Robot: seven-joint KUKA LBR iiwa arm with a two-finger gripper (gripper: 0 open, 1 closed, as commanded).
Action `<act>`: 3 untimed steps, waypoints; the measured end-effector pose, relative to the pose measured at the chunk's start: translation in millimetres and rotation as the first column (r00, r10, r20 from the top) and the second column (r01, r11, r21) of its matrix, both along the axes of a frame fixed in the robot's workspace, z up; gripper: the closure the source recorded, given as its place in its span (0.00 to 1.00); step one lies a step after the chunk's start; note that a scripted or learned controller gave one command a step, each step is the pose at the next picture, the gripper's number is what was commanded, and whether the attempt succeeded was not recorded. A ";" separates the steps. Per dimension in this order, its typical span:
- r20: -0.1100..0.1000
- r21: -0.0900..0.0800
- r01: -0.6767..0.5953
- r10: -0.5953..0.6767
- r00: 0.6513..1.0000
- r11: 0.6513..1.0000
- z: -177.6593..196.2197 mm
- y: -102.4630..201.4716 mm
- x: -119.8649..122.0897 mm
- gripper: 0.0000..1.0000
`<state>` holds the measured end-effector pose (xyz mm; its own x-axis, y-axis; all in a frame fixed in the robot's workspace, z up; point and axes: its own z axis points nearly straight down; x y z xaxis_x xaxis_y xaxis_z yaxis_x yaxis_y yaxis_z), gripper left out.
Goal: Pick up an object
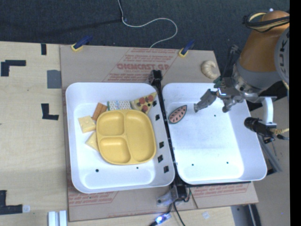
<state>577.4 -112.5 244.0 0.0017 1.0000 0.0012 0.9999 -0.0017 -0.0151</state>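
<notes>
Yellow tray, open gripper apart

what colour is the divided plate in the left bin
Yellow: the divided plate shows plainly in the camera view.

A dark blue-grey carpeted floor is seen across the top. A thin white cable is looped over it. The light wood counter is marked with black tape pieces and a grey patch. A brown cardboard sheet with faded red print is laid on the counter, pinned at its far edge by two blue-and-yellow clamps. Two white bins are set on the cardboard side by side. Lighting is even, no hard shadows.
</notes>
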 end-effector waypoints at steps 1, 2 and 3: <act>0.013 -0.002 -0.003 0.003 1.000 1.000 7.7 0.0 2.2 0.00; 0.011 -0.002 -0.004 0.004 1.000 1.000 -35.8 3.1 4.9 0.00; 0.007 -0.001 -0.003 0.003 1.000 1.000 -98.6 6.4 -2.7 0.00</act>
<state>574.7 -106.2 145.4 -0.0015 1.0000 0.0005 1.0000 0.0015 -0.0077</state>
